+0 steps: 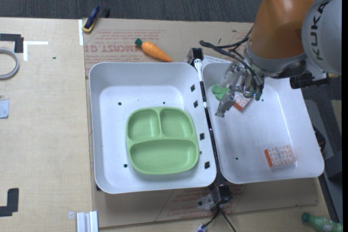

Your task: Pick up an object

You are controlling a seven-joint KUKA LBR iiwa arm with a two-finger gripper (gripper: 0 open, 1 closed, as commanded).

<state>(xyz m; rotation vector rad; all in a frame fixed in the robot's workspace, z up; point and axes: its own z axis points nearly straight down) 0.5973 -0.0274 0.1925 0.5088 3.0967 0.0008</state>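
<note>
Gripper low over the far-left part of the right bin, among small objects.

A green object (219,91) and an orange-red piece (241,104) lie under the gripper (231,99) in the right bin (304,117); whether its grip is spread or pinching either cannot be told. An orange-and-white packet (279,156) sits nearer, to the right. A green divided plate (161,140) rests in the left bin (109,117). A toy carrot (153,50) lies beyond the bins.
</note>
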